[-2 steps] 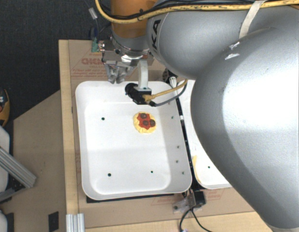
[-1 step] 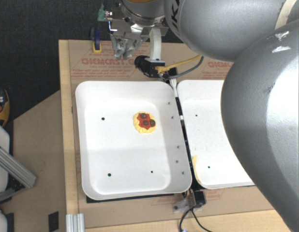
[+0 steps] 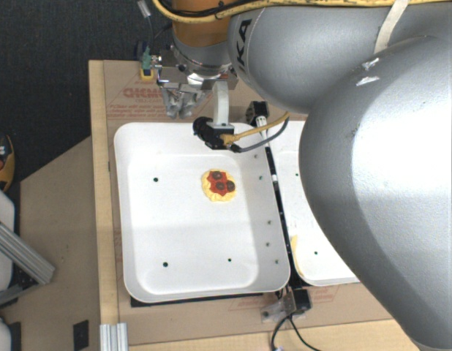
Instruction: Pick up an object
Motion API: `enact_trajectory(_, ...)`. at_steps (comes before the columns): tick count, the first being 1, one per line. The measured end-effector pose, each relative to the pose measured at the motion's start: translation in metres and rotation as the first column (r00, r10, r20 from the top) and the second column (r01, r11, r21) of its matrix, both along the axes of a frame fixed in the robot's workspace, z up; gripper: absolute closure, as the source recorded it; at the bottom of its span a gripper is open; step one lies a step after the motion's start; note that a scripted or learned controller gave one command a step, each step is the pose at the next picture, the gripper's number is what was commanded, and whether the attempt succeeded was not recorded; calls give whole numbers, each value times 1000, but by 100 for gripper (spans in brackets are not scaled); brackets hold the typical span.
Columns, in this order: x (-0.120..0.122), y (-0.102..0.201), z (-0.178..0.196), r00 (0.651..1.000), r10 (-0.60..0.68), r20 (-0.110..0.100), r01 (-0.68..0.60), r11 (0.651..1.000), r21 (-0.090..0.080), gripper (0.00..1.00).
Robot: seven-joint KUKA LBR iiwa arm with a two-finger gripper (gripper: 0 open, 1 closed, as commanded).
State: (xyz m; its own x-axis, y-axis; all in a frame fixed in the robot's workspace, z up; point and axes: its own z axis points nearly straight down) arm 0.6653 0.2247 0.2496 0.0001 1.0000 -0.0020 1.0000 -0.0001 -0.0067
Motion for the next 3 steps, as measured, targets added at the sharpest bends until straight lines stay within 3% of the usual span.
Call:
enact_trajectory(1, 2, -1, 77, 1000, 1, 16, -1, 1000, 5, 100)
enact_trajectory(2, 0, 0, 1, 1000, 0, -2, 0, 1000, -1, 100)
enact_trajectory(3, 2, 0, 87, 1000, 1, 15, -1, 1000, 5, 100)
